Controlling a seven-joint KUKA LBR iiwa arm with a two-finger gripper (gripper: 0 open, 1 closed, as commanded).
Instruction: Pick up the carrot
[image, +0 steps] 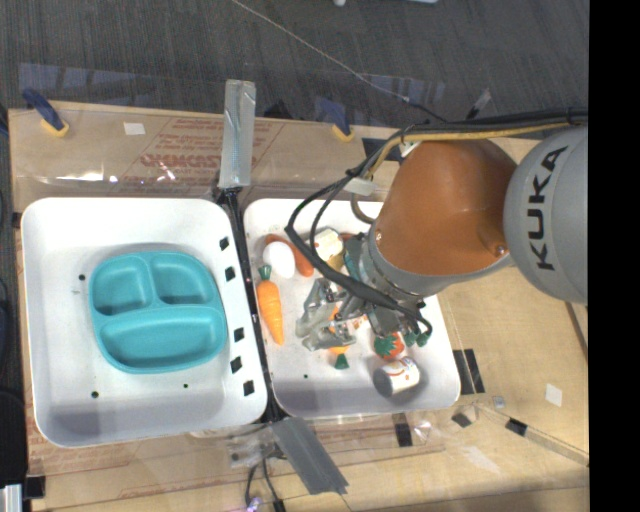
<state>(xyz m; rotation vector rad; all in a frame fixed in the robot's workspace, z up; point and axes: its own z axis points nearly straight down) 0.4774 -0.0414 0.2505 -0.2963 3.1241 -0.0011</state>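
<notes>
"KUKA" on grey arm (550, 215)

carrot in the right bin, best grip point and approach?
Judging from the camera view: grip the carrot across its thick orange middle, coming straight down. It lies flat, lengthwise along the right bin's left wall, green top away from the camera, so close the fingers across its narrow width. The wall side looks tight. The tool sits to its right.

The arm's big orange band (445, 210) covers most of the right bin (300, 395) from about 2 o'clock, so the gripper (335, 315) is a metal tangle and the small toys (395, 360) under it are anyone's guess.
</notes>
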